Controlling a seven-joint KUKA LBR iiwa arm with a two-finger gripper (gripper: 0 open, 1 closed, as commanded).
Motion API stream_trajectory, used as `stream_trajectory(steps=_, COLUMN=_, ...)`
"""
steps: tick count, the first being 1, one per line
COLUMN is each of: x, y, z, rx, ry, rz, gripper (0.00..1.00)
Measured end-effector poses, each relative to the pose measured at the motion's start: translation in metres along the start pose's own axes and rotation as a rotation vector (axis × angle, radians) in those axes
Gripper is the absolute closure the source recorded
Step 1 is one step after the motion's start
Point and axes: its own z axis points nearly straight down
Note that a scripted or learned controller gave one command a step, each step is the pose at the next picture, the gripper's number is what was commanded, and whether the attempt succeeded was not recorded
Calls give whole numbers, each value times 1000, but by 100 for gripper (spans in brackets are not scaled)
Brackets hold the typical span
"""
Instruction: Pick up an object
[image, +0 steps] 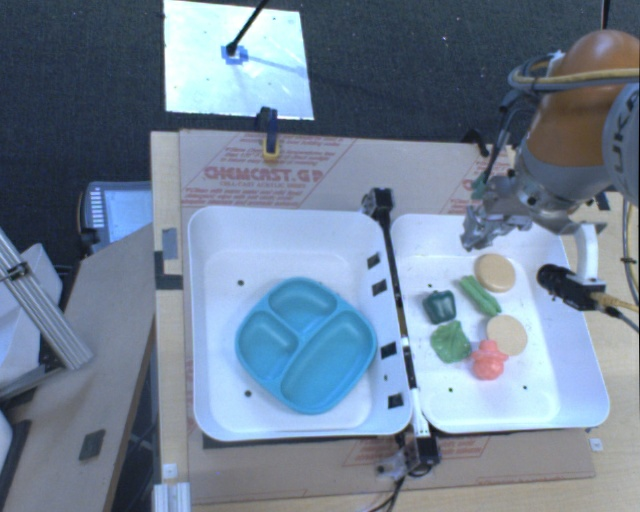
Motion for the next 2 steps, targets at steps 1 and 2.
stream_trajectory(steps=1, x=51, y=-6, z=-3, rx=0, ry=0, rz=1, gripper=100)
stream_trajectory(steps=2, x=96, y=-12, z=-2, rx=0, ry=0, rz=-1, gripper=100)
